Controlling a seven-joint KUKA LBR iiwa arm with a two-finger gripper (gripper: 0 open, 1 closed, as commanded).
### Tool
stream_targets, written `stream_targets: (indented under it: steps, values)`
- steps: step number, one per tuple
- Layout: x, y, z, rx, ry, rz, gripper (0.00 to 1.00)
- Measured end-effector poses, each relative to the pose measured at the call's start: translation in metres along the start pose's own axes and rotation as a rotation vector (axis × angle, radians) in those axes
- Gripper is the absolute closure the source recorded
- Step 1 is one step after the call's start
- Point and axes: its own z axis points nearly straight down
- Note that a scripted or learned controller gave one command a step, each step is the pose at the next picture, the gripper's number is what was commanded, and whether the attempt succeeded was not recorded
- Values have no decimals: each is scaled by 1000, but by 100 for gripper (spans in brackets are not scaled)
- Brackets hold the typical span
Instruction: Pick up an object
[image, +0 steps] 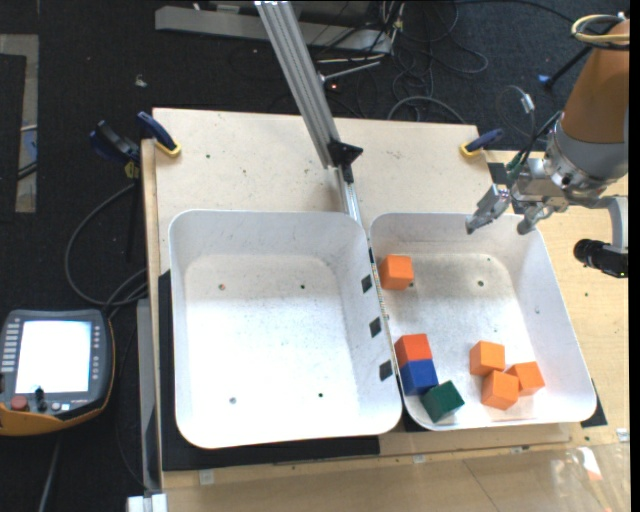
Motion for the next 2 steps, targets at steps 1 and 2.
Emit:
stream_targets:
  steps: [1,2]
  values:
    - [-5,-30,-19,-2,0,5,0]
    - [48,-10,-41,-5,2,-5,0]
